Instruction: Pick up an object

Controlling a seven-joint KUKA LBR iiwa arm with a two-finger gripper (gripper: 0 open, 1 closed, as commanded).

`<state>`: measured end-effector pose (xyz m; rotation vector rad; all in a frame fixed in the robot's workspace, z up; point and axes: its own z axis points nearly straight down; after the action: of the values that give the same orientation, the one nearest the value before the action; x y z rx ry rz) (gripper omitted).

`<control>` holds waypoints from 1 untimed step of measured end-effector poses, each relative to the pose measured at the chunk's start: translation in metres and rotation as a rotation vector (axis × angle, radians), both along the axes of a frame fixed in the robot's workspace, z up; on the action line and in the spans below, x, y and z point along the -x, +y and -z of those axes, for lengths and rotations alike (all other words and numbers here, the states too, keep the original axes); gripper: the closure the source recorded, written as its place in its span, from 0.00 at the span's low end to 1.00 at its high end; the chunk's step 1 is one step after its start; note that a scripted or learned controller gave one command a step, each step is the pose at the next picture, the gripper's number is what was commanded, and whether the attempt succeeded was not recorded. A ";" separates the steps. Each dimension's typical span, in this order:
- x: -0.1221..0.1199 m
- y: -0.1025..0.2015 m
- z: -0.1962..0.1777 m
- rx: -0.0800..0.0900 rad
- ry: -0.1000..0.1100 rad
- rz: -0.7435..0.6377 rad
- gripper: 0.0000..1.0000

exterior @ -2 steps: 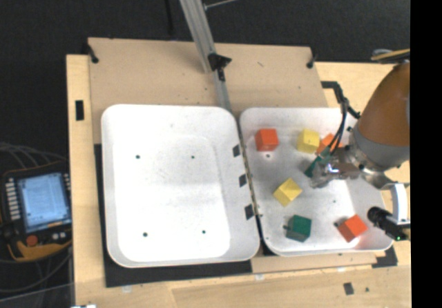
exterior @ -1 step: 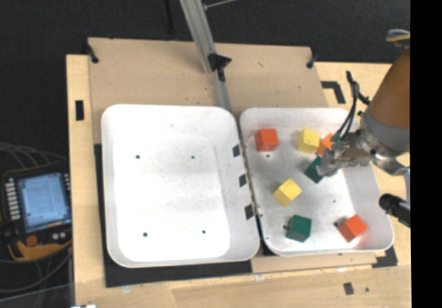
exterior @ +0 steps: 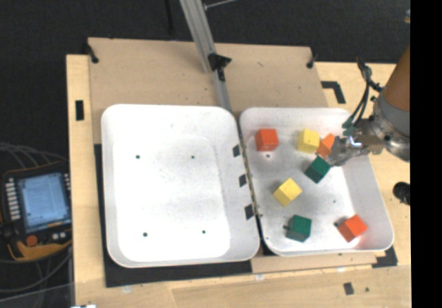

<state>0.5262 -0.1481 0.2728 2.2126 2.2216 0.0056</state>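
Seven small blocks lie in the right bin [exterior: 376, 193]. Right at the gripper [exterior: 340, 152] sit a green block [exterior: 317, 170], tilted just below its tip, and an orange block [exterior: 327, 142] partly hidden beside it. A yellow block [exterior: 309, 140] lies just beyond, an orange-red block [exterior: 266, 139] farther left. Below lie a yellow block [exterior: 287, 190], a green block [exterior: 299, 228] and an orange block [exterior: 352, 227].

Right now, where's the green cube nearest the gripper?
In the right white bin, upper right part: the green cube sits just below-left of the gripper, under the yellow cube.
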 end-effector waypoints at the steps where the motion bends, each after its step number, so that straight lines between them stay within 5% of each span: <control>1: -0.012 0.060 0.010 -0.002 0.007 -0.003 1.00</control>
<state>0.5384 -0.0883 0.2623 2.2138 2.2289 0.0001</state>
